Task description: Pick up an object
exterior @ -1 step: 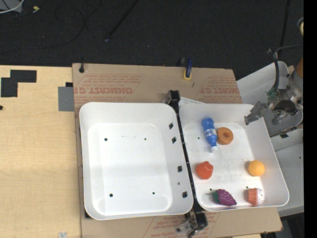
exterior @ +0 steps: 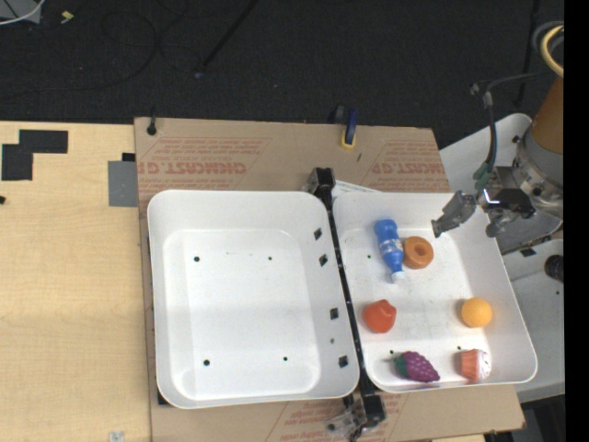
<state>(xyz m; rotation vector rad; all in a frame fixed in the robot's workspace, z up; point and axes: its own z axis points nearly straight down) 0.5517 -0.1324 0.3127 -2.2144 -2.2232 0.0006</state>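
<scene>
- The left bin (exterior: 241, 297), a shallow white tray on the surface (exterior: 64, 274), carries no toys; the task's candidates all lie in its neighbour.
- The right bin (exterior: 442, 357) holds six small things: a red tomato-like toy (exterior: 379, 316) near the divider, a blue bottle (exterior: 388, 245) above it, an orange ring like a doughnut (exterior: 419, 252) touching the bottle's lower right side, purple grapes (exterior: 417, 367) at the front, a pinkish strawberry-like piece (exterior: 474, 365) beside them, and an orange ball (exterior: 476, 312).
- The bottle's long axis runs roughly away from the camera, tilted slightly, cap end nearer the front.
- The end effector (exterior: 453, 215) hangs over the bin's far right part; its fingers look slightly apart with nothing between them, though dark shapes make this unsure.
- The ring lies nearest, just down and to the left of the end effector, with the bottle beyond it; a short move that way and down would reach either.
- Under the bins sits a brown cardboard sheet (exterior: 239, 155); behind is dark floor with cables.
</scene>
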